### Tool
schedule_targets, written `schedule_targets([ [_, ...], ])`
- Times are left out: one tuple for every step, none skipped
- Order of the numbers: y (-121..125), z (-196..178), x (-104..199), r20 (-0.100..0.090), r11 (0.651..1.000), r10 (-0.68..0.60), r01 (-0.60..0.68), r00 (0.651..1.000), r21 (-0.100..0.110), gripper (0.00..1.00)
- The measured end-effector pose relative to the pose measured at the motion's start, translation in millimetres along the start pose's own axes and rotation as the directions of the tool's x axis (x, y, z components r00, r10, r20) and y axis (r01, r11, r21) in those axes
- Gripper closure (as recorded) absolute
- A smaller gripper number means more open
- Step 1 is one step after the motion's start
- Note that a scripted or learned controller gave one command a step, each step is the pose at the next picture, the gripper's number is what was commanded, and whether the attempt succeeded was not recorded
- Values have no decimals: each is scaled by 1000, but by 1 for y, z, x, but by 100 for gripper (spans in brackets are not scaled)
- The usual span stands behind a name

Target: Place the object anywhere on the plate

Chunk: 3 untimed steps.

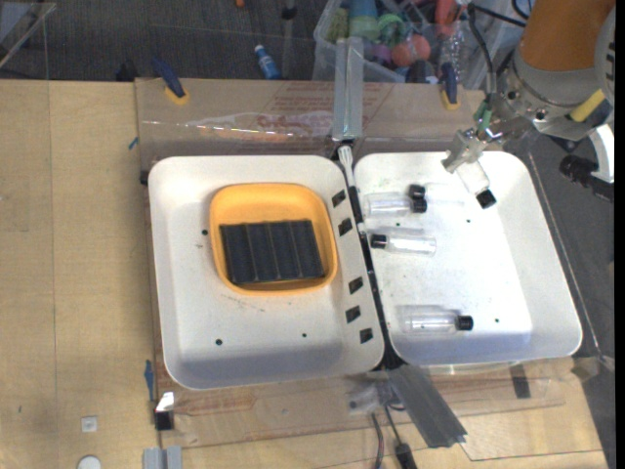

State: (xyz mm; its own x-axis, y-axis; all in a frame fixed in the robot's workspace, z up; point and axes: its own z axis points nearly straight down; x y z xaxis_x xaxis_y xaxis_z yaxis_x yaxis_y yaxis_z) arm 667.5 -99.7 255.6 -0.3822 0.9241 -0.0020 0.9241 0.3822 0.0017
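The hand [469,154] hangs over the far edge of the right bin [547,291] and seems to grip 1 clear tube with a black cap [479,186], which points down from it. This looks like a lift for carrying. The orange plate [227,208] lies well to the hand's left, in the left bin [176,340], with a dark ribbed block [271,252] on it. 3 more tubes [395,203] lie below the hand.

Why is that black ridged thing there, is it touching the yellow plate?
Touching. The camera view shows the black ridged block lying flat inside the yellow plate, resting on its floor with the rim around it.
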Motion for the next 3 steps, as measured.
schedule_targets([
  [5, -4, 12, -1, 980, -199, 199, 980, -1, 100],
  [8, -13, 19, 2, 929, -369, 369, 929, -4, 100],
  [-8, -63, -5, 3, 908, -418, 418, 908, -4, 100],
])
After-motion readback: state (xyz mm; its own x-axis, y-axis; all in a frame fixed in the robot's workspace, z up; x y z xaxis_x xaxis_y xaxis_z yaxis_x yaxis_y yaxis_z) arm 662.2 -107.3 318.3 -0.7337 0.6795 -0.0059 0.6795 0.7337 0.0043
